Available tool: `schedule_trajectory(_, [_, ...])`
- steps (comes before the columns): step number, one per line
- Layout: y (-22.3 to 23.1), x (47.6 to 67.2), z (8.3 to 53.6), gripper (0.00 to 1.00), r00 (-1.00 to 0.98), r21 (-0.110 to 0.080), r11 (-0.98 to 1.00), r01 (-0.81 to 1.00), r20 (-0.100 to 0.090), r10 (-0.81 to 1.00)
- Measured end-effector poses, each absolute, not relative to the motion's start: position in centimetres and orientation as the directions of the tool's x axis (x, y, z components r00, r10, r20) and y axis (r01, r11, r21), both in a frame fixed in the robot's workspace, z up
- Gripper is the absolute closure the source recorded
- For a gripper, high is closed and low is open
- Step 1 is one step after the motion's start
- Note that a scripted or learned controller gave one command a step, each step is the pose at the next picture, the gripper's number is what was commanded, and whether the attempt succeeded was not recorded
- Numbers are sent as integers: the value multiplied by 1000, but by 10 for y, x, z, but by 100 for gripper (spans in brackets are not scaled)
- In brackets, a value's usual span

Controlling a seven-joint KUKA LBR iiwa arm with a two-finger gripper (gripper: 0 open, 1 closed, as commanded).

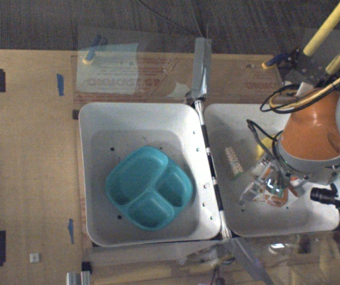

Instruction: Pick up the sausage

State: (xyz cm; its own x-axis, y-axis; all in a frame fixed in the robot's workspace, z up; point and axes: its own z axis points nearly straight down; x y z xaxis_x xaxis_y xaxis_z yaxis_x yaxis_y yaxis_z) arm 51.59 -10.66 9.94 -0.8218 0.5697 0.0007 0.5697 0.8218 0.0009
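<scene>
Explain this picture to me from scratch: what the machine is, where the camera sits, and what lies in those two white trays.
One camera looks down at a slant on a wooden bench. On it sit two shallow white bins side by side: the left bin and the right bin. In the left bin lies a teal plate divided into three compartments. The grey and orange shape at the right is a robot arm, reaching down into the right bin. Its gripper is low over that bin's floor, among some small items too blurred to name. A small pale speckled bar lies beside it, apart from the gripper. I cannot tell whether anything is held, nor which item is the sausage it should pick up.
</scene>
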Motion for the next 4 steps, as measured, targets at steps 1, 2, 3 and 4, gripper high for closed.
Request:
schedule_trajectory(1, [-142,570,96,0,-852,3,852,524,-5,524])
schedule_trajectory(2, [-174,641,94,0,-893,2,893,451,-7,451])
schedule_trajectory(3, [-135,640,101,0,-919,2,919,395,-5,395])
schedule_trajectory(4, [-137,641,114,100,-916,6,917,400,-13,400])
